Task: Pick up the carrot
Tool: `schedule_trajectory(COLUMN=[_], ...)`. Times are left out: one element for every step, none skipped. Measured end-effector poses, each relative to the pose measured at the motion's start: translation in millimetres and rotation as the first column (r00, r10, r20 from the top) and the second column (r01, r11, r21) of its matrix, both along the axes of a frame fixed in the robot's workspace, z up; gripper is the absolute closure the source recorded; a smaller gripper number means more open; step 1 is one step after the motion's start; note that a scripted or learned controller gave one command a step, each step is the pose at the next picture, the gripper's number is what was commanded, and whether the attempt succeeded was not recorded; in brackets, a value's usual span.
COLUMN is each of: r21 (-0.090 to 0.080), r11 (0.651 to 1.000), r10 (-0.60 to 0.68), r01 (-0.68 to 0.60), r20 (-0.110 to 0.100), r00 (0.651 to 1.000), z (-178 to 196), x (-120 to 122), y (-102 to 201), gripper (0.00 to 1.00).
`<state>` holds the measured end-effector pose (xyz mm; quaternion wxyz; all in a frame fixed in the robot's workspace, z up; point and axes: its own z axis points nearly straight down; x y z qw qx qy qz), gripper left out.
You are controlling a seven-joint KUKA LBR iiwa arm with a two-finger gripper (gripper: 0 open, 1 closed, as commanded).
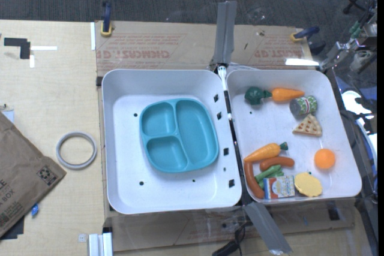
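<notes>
Two toy carrots lie in the right bin. One carrot lies flat near the far wall, its thick end against a dark green leafy piece. The other carrot lies slanted nearer the front, with a small green tip at its upper right end. It touches a red sausage just below it.
The right bin also holds a small can, a waffle wedge, an orange ball, a juice carton, a yellow slice and a second sausage. A teal divided plate sits in the left bin. A tape roll lies on the bench.
</notes>
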<state>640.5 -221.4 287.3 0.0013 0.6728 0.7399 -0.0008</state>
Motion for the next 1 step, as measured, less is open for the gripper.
schedule_trajectory(r21=[0.002], r11=[0.990], r10=[-0.143], r01=[0.143], r20=[-0.002], r00=[0.990], z=[-99.4], x=[6.7], y=[75.2], gripper=[0.00])
